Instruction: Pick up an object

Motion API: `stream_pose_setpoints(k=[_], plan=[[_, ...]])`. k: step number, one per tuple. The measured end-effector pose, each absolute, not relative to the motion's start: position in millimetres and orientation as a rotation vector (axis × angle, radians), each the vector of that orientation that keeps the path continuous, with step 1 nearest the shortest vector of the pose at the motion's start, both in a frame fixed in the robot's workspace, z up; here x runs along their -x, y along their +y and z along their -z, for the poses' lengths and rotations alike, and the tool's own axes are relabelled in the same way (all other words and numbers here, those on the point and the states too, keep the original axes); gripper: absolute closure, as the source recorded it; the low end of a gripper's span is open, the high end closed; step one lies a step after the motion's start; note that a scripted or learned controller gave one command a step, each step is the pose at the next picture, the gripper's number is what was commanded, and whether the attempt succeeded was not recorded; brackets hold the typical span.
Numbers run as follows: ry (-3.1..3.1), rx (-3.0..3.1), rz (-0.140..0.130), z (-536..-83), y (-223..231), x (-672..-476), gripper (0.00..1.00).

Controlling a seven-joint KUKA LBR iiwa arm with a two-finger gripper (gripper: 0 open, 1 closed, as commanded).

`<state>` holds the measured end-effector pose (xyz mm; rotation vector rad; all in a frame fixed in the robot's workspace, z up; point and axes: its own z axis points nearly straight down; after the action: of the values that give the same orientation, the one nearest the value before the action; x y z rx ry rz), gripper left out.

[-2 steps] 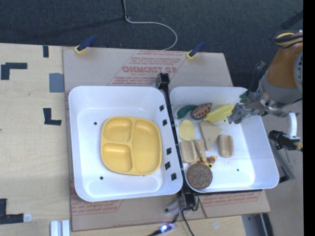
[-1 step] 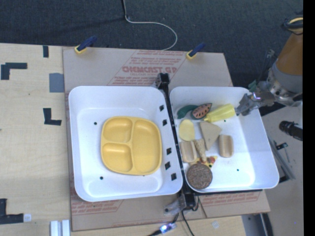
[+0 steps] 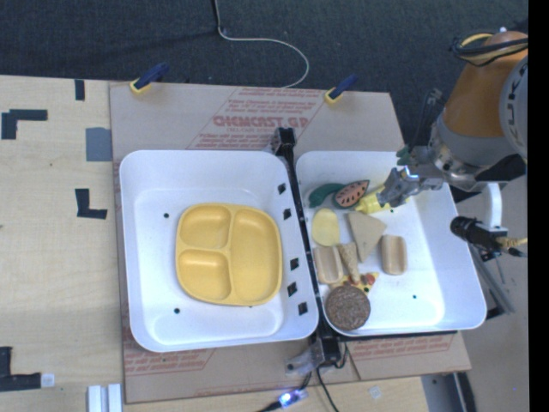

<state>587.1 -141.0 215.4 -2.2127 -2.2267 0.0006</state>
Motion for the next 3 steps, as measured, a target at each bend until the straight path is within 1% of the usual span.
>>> stream_pose_setpoints(k=[1,2,3], plan=[[-2.226,2.212,0.000,-229,-85,-574.7,1.00],[-2.225,2.215,-0.002,-226,-54,-574.7,1.00],[-2.223,2.218,-0.003,-222,-37,-573.9,1.00]])
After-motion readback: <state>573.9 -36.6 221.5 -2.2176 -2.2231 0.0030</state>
